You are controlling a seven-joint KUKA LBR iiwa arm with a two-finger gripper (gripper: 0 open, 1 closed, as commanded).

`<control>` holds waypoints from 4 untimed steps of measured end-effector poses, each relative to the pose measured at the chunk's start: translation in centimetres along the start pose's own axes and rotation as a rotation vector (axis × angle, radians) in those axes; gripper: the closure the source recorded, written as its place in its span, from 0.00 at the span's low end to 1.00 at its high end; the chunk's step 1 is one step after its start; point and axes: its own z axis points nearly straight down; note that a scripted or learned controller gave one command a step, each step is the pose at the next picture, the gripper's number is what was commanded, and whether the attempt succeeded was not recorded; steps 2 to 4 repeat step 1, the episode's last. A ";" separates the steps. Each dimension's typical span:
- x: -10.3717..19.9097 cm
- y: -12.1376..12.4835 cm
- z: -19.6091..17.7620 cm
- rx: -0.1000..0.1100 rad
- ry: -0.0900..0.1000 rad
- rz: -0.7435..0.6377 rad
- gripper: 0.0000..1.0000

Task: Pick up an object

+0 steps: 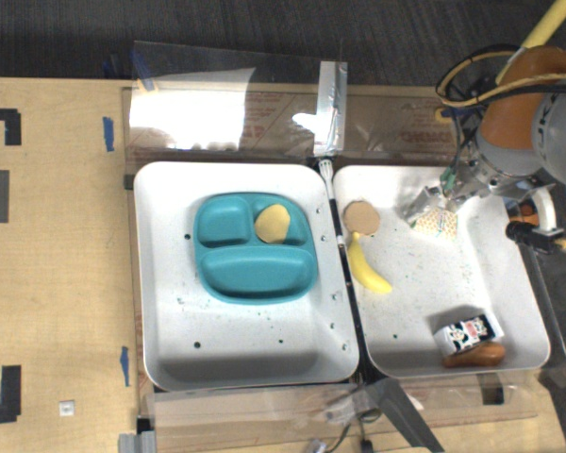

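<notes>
My gripper (423, 202) hangs over the back part of the right bin (509, 281), reaching in from the right. Just below and right of it lies a small pale speckled object (439, 224); whether they touch I cannot tell. A brown round object (361, 217) sits to the gripper's left near the bin's left wall. A yellow banana (368, 267) lies in front of that. At the front right corner are a small black-and-white carton (469, 330) and a brown oblong item (477, 354) against it.
The left bin (170, 328) holds a teal divided plate (255, 272) with a yellow round object (273, 223) in its back right compartment. Cables and the arm's orange band (528, 111) stand behind the right bin's far right corner.
</notes>
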 end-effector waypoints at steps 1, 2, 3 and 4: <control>-0.1 0.3 -1.4 -0.012 -0.013 -0.004 1.00; -0.1 0.3 -1.4 -0.012 -0.013 -0.004 1.00; -0.1 0.3 -1.4 -0.012 -0.013 -0.004 1.00; -0.1 0.3 -1.4 -0.012 -0.013 -0.004 1.00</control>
